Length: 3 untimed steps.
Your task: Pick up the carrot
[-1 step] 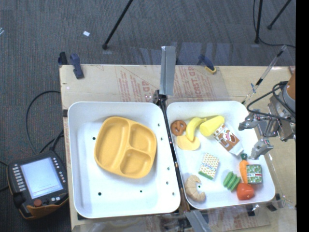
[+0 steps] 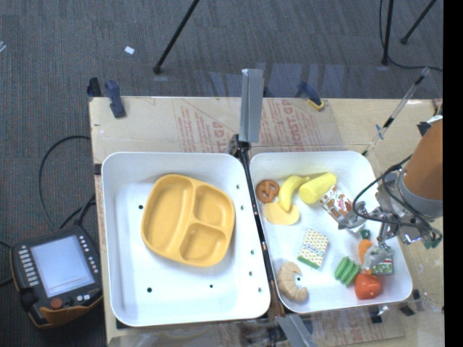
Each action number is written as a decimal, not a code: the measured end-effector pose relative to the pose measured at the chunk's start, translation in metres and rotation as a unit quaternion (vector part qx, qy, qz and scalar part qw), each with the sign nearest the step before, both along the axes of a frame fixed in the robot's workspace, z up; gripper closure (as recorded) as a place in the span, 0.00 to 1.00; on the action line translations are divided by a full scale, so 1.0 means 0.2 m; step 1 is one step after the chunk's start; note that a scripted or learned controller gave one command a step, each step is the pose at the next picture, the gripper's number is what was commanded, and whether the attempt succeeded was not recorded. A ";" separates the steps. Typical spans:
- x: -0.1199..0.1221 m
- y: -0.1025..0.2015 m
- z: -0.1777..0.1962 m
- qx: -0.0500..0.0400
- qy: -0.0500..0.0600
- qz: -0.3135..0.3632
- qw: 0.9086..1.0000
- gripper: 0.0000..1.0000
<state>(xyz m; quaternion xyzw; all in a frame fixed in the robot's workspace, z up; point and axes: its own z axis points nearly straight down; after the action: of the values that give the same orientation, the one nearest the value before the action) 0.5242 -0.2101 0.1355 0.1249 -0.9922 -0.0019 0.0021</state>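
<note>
The carrot [image 2: 364,250] is a small orange piece with a green tip, lying near the right wall of the right bin [image 2: 318,159]. My gripper [image 2: 376,231] hangs just above and slightly right of it, at the end of the grey arm with the orange band [image 2: 428,166]. The gripper's body and cables cover part of the carrot's right side. I cannot make out whether anything is held.
Around the carrot lie a red tomato [image 2: 367,286], a green vegetable [image 2: 346,270], a small packet [image 2: 382,266], a checkered box [image 2: 313,248], a croissant [image 2: 293,280], a banana [image 2: 289,191], a yellow piece [image 2: 318,187] and a pretzel [image 2: 267,191]. The left bin [image 2: 116,194] holds a yellow divided plate [image 2: 189,219].
</note>
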 end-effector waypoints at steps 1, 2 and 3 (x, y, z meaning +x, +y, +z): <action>-0.06 0.02 -0.22 -0.001 -0.013 -0.001 1.000 0.00; -0.07 0.03 -0.18 -0.001 -0.008 0.003 1.000 1.00; 0.33 0.30 0.56 -0.001 -0.007 -0.113 0.994 1.00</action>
<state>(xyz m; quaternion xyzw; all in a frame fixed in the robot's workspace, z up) 0.5903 -0.1496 0.2468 0.0117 -0.9999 -0.0002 -0.0047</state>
